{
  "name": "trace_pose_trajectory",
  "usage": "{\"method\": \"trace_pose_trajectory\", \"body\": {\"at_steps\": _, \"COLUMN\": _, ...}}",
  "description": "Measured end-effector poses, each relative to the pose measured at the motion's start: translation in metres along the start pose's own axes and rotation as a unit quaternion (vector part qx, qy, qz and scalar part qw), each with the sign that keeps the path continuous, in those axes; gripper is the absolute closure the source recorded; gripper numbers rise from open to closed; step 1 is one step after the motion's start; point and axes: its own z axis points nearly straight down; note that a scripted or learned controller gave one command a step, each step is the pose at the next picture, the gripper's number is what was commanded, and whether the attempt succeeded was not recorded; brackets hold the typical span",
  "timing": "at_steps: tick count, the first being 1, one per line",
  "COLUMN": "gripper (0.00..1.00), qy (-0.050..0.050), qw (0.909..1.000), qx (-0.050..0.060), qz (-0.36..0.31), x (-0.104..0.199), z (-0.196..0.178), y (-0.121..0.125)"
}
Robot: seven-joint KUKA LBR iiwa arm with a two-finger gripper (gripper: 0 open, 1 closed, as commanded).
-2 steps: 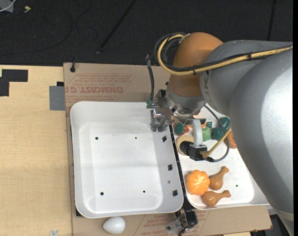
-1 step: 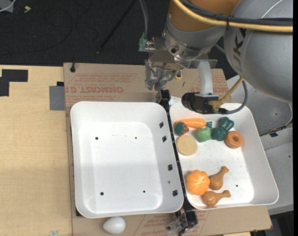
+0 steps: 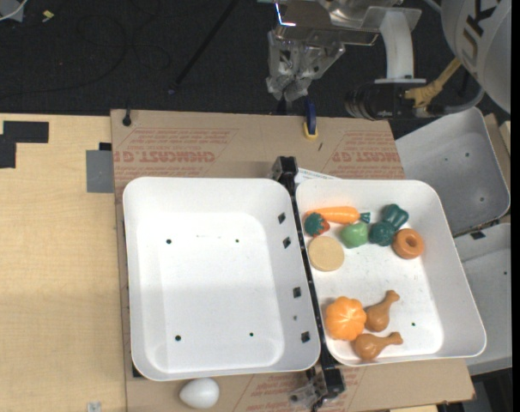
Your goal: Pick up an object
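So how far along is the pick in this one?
Nothing looks done yet: the gripper is raised behind the bins, with no object seen between its fingers. The toys, such as the pumpkin, carrot and doughnut, lie in the right bin. Descent, grasp and lift all remain.

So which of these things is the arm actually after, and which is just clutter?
For the job (right bin):
carrot
pumpkin
two drumsticks
doughnut
tan disc
green pieces
gripper

Lying about:
white egg
left bin
cardboard sheet
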Motion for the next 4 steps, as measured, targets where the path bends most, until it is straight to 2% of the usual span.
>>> {"method": "trace_pose_trajectory", "body": {"at_steps": 1, "gripper": 1.0, "qy": -0.005, "qw": 0.9998, "qx": 0.017, "qz": -0.001, "x": 0.051, "z": 0.168, "y": -0.067}}
{"method": "trace_pose_trajectory", "body": {"at_steps": 2, "gripper": 1.0, "qy": 0.001, "qw": 1.0, "qx": -0.001, "qz": 0.0, "x": 0.074, "z": -0.001, "y": -0.036}}
{"method": "trace_pose_trajectory", "body": {"at_steps": 3, "gripper": 1.0, "qy": -0.006, "qw": 0.9999, "qx": 0.014, "qz": 0.002, "x": 0.075, "z": 0.148, "y": 0.037}}
{"method": "trace_pose_trajectory", "body": {"at_steps": 4, "gripper": 1.0, "qy": -0.001, "qw": 1.0, "qx": 0.002, "qz": 0.0, "x": 0.069, "z": 0.034, "y": 0.047}}
